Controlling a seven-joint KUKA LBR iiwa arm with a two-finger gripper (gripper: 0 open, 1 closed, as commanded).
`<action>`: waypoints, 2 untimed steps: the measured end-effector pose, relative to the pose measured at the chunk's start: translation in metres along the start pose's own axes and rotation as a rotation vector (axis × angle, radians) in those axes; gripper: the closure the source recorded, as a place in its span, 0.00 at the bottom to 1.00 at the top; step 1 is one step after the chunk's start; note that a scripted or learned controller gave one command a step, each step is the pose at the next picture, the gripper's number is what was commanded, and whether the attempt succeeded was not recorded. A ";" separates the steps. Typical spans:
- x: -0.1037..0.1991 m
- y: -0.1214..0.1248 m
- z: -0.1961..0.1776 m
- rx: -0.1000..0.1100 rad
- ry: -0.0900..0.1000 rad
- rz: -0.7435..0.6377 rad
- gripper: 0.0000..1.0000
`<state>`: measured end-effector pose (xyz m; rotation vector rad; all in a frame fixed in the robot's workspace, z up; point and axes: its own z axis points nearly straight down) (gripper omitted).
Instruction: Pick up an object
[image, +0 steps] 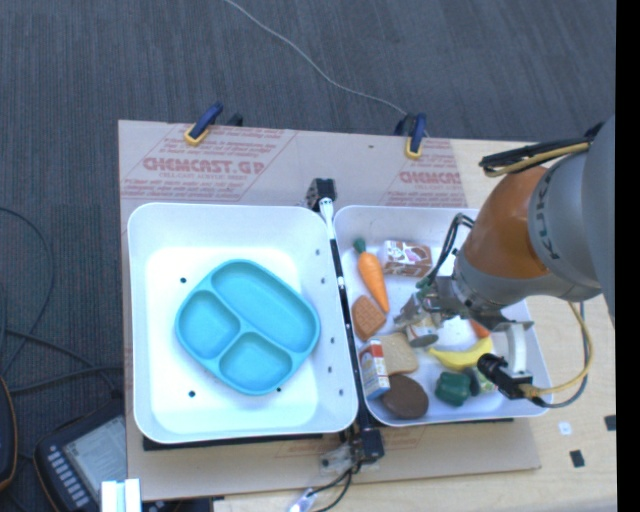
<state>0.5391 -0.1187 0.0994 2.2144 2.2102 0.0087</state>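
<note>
From the fixed overhead camera, two white bins are seen side by side on a cardboard-covered bench (250, 165). The left bin (150, 300) is occupied by a blue three-compartment plate (247, 325), set slightly askew. The right bin (540, 345) is crowded with toy food: an orange carrot (373, 279), a wrapped snack (405, 257) at the far side, a waffle-patterned cookie (367, 317), a small bottle (374, 368) against the inner wall, a slice of toast (402, 354), a brown round piece (405, 397), a dark green piece (454, 387) and a yellow banana (462, 353).

The arm (545, 235) is reached in from the right and much of the right bin's far right corner is covered by its orange band and grey body. The gripper (425, 318) is lowered among the food, just beside the toast and the banana. Whether it is spread or closed cannot be told, as its metal parts are blurred against the clutter, and nothing can be confirmed as held. A red-orange scrap near the banana is too hidden to be named.

The cardboard is pinned at the far edge by two blue-and-yellow clamps (204, 122), and printed red lettering is seen on it. Grey carpet (90, 70) is spread around the bench, crossed by a thin cable (310, 62).
</note>
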 end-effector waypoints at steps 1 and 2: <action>0.068 -0.013 -0.085 0.014 0.005 -0.003 1.00; 0.127 -0.055 -0.102 0.016 0.005 -0.004 1.00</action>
